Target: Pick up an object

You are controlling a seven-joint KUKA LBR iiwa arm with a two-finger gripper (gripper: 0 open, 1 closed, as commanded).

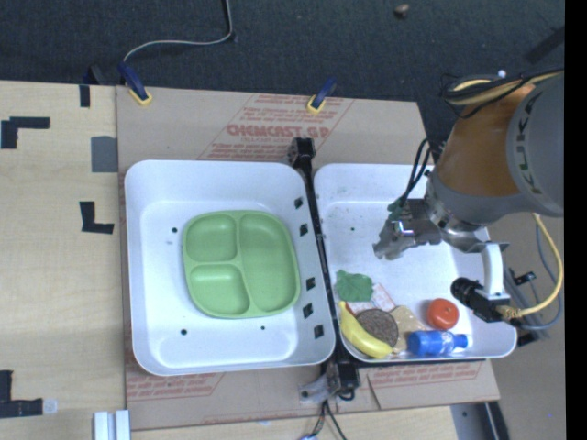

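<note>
My gripper [393,242] hangs over the middle of the right bin [367,183], above bare bin floor, with nothing seen between its fingers. Along that bin's front lie a green leafy piece [354,286], a yellow banana [359,335], a brown round item [376,324], a blue bottle [435,343] and a red-orange round object [443,313]. These all sit below and to the front of the gripper, apart from it.
The left bin [151,209] holds a green divided plate [241,263]. A black divider [310,218] runs between the two bins. The arm's grey and orange body [491,159] covers the right bin's far right side.
</note>
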